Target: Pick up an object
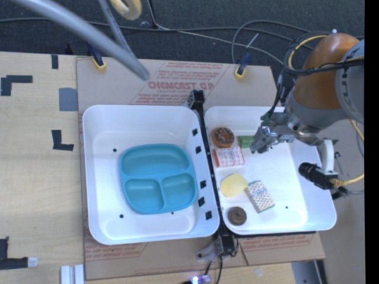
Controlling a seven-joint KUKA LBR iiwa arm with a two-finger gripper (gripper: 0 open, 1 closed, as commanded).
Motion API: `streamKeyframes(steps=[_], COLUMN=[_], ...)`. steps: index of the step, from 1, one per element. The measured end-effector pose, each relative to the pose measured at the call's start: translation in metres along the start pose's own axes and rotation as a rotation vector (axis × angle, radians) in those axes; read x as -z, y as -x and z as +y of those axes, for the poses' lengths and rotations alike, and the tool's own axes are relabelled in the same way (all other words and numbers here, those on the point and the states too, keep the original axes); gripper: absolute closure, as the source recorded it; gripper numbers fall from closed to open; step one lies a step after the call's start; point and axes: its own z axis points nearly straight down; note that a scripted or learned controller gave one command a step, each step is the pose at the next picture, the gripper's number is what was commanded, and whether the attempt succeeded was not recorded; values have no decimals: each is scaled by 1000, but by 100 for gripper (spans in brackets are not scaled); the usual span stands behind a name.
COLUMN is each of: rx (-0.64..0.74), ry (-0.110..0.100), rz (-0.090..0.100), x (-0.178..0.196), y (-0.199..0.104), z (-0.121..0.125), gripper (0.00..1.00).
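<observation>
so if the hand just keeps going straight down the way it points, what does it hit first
Probably the small green item lying just left of the hand, or the bare floor of the right bin beside it. Depth is hard to judge from this slanted view.

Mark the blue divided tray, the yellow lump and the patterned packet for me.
blue divided tray [157,177], camera view, ridge between compartments.
yellow lump [233,184], camera view, its top middle.
patterned packet [259,195], camera view, middle of its face.

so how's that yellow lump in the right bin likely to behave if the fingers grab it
The yellow lump looks rounded and smooth, so it may slip or squirt sideways from a pinch. It seems soft-edged, possibly foam or plastic, so probably light. It lies close to the patterned packet and the red-and-white packet, so a push would likely nudge them.
</observation>
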Motion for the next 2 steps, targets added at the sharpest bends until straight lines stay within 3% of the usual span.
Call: streamKeyframes(steps=[1,2], rx=[-1,5], ry=[-4,-5], rz=[1,3], x=[29,35], y=[0,-55], z=[0,-4], gripper=[100,100])
